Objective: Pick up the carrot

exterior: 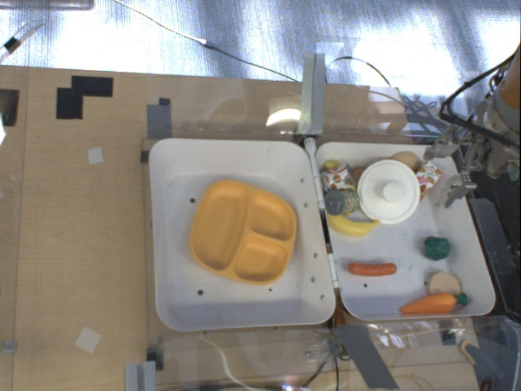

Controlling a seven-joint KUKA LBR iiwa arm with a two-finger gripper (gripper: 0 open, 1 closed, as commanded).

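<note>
The desk [73,243] is pale wood, and two shallow white bins sit on it side by side, touching along a metal divider [321,218]. The left bin [167,300] lies near the centre; the right bin [476,243] sits at three o'clock from it. Black square markers [85,94] are stuck at ten o'clock, and small pale tape squares [88,340] lie at eight o'clock. A thin cable [163,24] trails past the desk's twelve o'clock edge.
</note>
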